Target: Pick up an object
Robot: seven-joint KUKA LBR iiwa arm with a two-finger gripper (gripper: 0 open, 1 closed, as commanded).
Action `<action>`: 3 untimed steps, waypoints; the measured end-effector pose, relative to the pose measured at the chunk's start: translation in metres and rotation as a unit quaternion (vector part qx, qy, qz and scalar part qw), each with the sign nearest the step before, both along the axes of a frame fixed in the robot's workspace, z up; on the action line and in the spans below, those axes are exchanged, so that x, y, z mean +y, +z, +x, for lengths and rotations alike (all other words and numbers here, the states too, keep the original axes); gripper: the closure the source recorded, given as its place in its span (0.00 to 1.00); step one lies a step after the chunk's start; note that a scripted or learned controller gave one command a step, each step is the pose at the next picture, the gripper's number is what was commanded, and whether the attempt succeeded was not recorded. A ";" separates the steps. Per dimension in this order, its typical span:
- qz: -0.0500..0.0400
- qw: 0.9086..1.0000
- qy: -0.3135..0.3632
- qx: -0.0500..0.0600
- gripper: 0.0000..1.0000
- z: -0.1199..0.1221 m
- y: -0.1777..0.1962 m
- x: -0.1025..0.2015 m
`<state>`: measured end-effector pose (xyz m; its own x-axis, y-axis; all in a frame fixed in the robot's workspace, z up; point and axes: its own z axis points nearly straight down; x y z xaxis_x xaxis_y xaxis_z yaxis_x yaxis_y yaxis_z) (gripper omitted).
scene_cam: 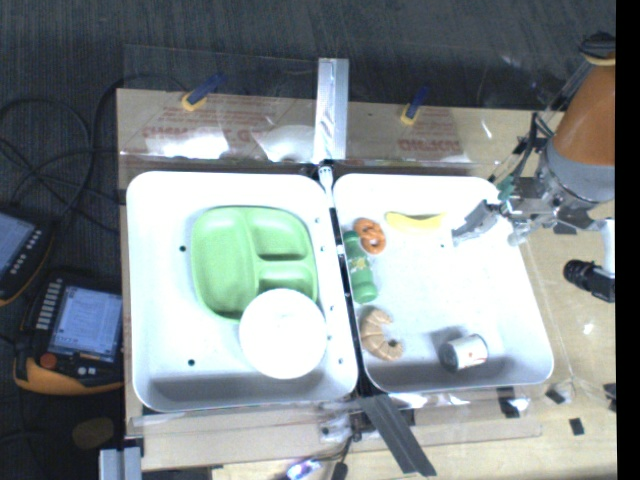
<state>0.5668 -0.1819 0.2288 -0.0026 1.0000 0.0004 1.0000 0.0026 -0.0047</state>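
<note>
Five objects [412,220] lie left of the pincer [478,222].

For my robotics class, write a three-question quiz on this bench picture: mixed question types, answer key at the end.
1. True or false: the green divided tray lies in the left bin.
2. Multiple choice: which object sits nearest the tool? A) the white round plate B) the yellow banana-shaped piece C) the small white can
3. Fill in: the green cylinder in the right bin lies against the bin's ____ wall.

Key: 1 true. 2 B. 3 left.
</note>
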 end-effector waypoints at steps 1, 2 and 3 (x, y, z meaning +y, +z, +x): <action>-0.001 1.000 0.009 0.000 0.00 0.065 -0.089 0.000; -0.001 1.000 0.030 0.003 0.00 0.101 -0.143 0.007; -0.002 0.999 0.031 0.012 1.00 0.098 -0.136 0.006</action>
